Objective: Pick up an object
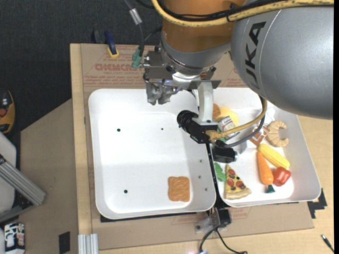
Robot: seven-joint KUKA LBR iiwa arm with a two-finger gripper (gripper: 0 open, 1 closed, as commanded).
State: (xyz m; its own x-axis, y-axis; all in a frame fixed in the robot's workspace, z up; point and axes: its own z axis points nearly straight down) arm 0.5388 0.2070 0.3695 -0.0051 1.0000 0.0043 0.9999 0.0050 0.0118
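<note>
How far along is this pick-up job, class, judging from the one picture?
Done: nothing looks lifted; the waffle lies flat in the left bin, and the pizza slice, carrot and corn rest in the right bin. In hand: the arm hangs over the bins' far side, its hand near the left bin's far rim, with nothing seen in it. Left: the whole pick.

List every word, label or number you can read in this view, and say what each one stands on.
"CHEMCA", cut off by the arm: red print on the brown cardboard sheet under the bins.
"KA", the end of a larger name: black letters on the grey arm.
Label on the small can in the right bin: too small to read.
Smaller red line under "CHEMCA": too blurred to read.
</note>
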